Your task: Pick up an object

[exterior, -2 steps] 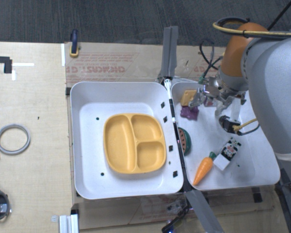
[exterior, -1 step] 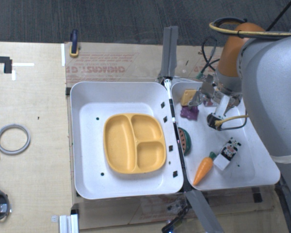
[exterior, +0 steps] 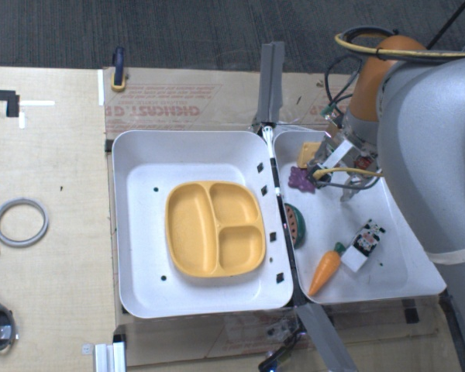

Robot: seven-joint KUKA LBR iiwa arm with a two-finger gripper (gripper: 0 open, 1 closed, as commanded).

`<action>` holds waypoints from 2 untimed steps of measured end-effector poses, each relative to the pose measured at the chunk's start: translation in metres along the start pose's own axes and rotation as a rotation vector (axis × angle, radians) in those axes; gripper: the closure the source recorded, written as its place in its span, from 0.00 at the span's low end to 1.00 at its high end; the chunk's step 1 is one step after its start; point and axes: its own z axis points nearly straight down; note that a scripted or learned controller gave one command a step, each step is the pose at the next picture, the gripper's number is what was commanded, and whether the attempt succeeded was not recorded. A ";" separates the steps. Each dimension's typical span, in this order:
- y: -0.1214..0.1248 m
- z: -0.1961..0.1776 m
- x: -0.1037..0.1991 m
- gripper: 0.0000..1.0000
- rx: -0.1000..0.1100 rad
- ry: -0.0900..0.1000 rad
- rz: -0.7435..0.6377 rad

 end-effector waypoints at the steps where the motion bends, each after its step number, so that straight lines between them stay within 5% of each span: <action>1: 0.006 0.001 -0.016 0.00 -0.025 0.021 0.325; 2: -0.012 0.000 -0.017 0.00 -0.038 0.028 0.136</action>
